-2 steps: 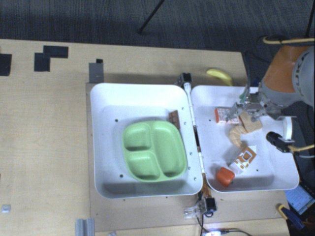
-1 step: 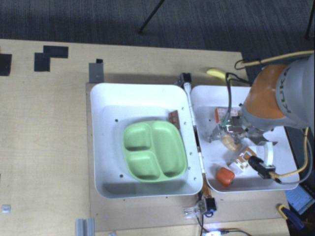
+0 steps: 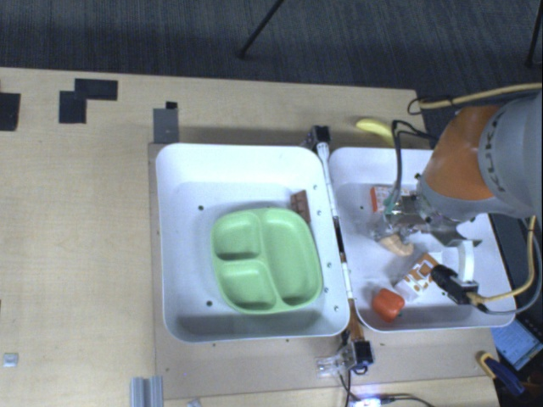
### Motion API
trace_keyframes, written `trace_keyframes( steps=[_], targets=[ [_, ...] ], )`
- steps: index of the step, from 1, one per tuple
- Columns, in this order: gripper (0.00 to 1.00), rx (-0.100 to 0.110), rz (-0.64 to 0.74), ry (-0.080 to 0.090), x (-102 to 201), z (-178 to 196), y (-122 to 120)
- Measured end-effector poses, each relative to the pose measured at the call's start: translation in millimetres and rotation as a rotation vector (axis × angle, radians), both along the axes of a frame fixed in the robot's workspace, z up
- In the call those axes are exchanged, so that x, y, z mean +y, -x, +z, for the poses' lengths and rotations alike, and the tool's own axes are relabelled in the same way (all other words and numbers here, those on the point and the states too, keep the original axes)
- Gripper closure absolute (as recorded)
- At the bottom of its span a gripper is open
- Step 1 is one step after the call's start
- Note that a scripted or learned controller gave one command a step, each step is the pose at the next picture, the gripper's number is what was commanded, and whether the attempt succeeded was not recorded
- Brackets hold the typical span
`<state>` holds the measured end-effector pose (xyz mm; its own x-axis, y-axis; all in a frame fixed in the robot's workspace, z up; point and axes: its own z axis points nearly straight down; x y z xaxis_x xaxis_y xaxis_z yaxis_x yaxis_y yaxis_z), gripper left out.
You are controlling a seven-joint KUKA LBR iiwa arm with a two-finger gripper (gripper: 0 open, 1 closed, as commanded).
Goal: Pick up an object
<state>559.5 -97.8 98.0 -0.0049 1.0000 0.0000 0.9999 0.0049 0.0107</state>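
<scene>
My gripper (image 3: 393,224) hangs low over the middle of the right bin (image 3: 361,265), on the grey arm with its orange band reaching in from the right. Directly under and in front of it lies a small tan object (image 3: 395,245), very close to the gripper tip; whether they touch I cannot tell. An orange-and-white packet (image 3: 417,276) lies a little nearer the front. A red-orange rounded object (image 3: 388,304) rests by the front wall. A small orange item (image 3: 374,198) sits behind the gripper, partly hidden by it.
The left bin (image 3: 182,227) holds a green divided plate (image 3: 266,259) and a small brown piece (image 3: 299,203) at the plate's far right corner. A yellow object (image 3: 373,127) lies on the bench behind the right bin.
</scene>
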Motion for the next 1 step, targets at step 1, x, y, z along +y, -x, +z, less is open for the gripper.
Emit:
trace_keyframes(
  steps=[1],
  targets=[
    [1.00,0.006,0.000,0.000,32.8,112.7,34.5]
  ],
)
